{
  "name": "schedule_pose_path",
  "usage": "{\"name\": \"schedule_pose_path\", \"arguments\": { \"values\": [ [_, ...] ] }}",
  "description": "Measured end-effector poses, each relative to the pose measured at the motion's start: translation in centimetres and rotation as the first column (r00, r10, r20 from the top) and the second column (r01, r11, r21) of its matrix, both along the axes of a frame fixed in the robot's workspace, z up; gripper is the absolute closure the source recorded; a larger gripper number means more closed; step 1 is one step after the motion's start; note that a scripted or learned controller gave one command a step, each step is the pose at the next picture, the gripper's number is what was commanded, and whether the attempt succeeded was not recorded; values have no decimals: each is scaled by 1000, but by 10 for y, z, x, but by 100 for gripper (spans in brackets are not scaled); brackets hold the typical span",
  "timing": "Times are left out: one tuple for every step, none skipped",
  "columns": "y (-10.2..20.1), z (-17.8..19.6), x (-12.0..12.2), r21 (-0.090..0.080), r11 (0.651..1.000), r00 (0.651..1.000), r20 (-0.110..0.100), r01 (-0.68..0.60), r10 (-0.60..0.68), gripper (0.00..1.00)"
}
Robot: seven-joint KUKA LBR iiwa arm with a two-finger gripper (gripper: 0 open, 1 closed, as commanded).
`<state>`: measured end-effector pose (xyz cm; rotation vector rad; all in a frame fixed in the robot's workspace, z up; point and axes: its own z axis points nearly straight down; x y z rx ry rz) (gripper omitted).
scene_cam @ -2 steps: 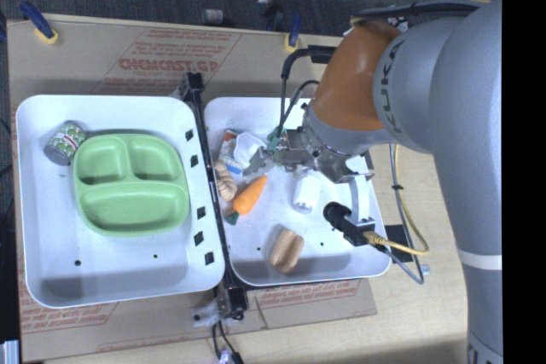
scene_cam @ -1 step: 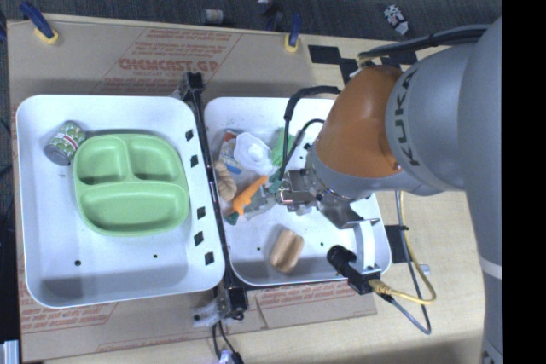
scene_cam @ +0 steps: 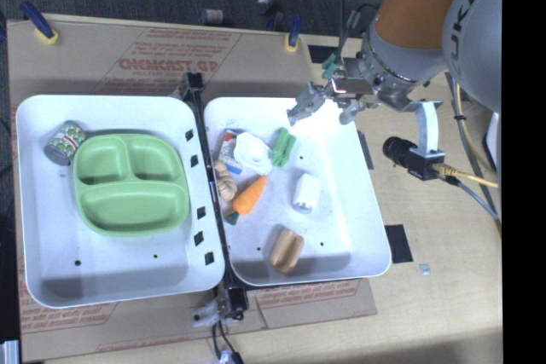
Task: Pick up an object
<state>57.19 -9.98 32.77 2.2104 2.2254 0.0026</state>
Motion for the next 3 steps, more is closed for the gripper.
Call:
{"name": "schedule_pose_path", "arguments": {
  "values": [
    [89, -46, 51, 2, 1000, 1000, -6, -1, 1, 0],
    [173, -34, 84, 3, 1000, 1000, -5, -1, 1, 0],
    [211, -149, 39, 2, 1000, 1000, -12, -1, 1, 0]
  ]
}}
